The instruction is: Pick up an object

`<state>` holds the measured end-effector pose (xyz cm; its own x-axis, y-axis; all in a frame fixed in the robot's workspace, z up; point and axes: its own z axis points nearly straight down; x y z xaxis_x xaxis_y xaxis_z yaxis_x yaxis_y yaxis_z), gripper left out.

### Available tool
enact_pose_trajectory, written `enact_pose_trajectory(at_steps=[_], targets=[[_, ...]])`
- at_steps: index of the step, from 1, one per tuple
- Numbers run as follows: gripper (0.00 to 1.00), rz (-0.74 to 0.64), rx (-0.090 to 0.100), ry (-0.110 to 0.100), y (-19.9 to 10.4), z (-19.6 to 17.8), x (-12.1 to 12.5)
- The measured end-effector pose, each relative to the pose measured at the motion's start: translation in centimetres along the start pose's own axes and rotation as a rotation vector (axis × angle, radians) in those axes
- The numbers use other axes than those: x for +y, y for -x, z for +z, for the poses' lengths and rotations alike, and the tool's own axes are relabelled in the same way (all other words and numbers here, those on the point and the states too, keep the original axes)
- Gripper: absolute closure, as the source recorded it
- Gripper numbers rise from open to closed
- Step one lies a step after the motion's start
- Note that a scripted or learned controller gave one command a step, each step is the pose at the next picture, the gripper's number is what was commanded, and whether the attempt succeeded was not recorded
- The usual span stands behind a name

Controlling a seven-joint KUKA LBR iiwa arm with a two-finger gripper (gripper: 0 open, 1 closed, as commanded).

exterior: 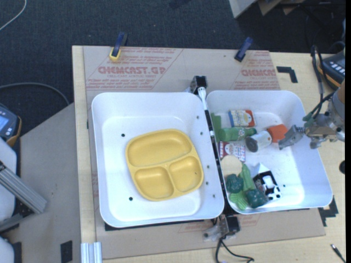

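Observation:
My gripper (292, 137) hangs over the right side of the right bin (311, 171), reaching in from the right edge. Its tip is just right of an orange object (277, 131) and a grey cylinder (258, 141). To their left lie a green bar (233, 132), a small orange-and-white carton (242, 117) and a red-and-white packet (232, 149). Dark green toys (244, 189) and a black-and-white object (267, 182) sit near the bin's front. I see nothing held in the gripper.
The left bin (109, 119) holds a yellow divided plate (163, 163). Both bins rest on a cardboard sheet (164, 67) fixed by clamps at the back. A cable and connector sit at the front between the bins.

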<state>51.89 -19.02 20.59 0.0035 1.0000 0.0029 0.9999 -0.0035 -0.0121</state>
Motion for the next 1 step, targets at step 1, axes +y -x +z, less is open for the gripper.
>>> enact_pose_trajectory(at_steps=[1], targets=[[0.00,-0.003,-0.003,0.013,-0.02,-0.64,0.30]])
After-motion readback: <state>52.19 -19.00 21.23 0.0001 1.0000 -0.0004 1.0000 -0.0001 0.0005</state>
